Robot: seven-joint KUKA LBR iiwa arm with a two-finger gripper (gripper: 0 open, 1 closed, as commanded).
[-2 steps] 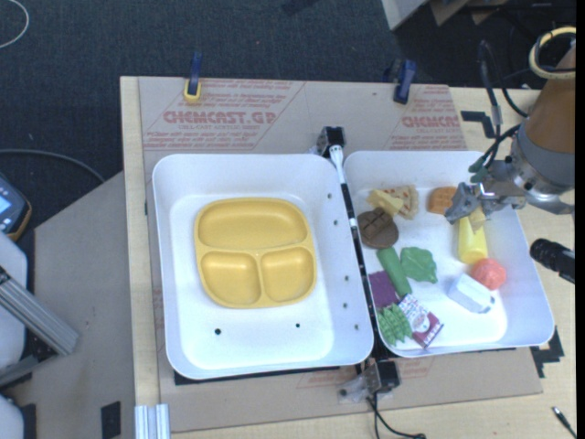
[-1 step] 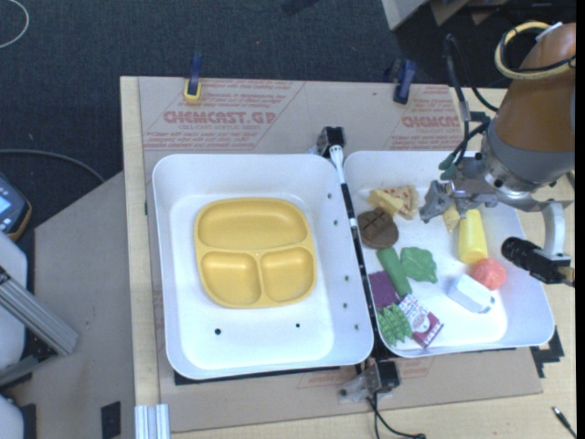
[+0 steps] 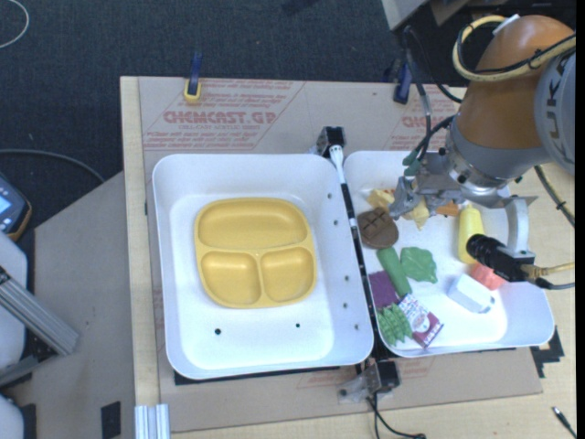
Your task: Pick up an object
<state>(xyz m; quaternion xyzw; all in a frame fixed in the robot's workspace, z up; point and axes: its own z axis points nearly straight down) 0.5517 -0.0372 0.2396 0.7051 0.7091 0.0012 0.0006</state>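
Two bins sat side by side on the surface, and the right bin (image 3: 530,332) had all the loose stuff: a brown cookie (image 3: 377,228), green pieces (image 3: 413,263), a purple bit (image 3: 382,287), a yellow bottle (image 3: 470,224), a white block (image 3: 471,294). The left bin (image 3: 174,245) just had a yellow tray (image 3: 254,251). The pincer (image 3: 409,195) hung low over the right bin's upper left part, right by some pale yellow bits (image 3: 382,196) and the cookie. Honestly couldn't tell if it was apart or together, the arm hid that. My take: best to pick one item with room around it, come straight down, and not snag the neighbours or the bin wall.
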